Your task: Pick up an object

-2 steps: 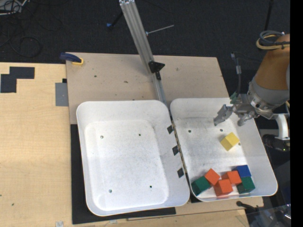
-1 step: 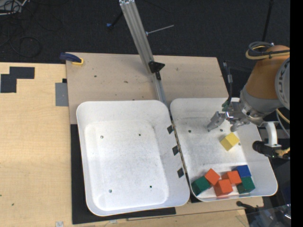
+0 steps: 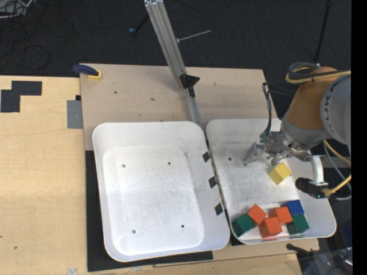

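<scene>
Gripper (image 3: 274, 156) above the right bin (image 3: 241, 136); yellow block (image 3: 279, 173) just below it.

You will find the gripper at centre right of the frame, over the right bin; whether its fingers are apart or together cannot be told. The yellow block sits tilted just under and slightly right of it; contact cannot be confirmed. Toward the lower right, in the bin's near corner, orange blocks (image 3: 269, 220), green blocks (image 3: 243, 224) and a blue block (image 3: 295, 207) lie clustered, well apart from the gripper.

Gripper (image 3: 259, 153) over right bin (image 3: 241, 132), beside yellow block (image 3: 279, 173); orange, green, blue blocks (image 3: 274, 219) clustered at near edge.
</scene>
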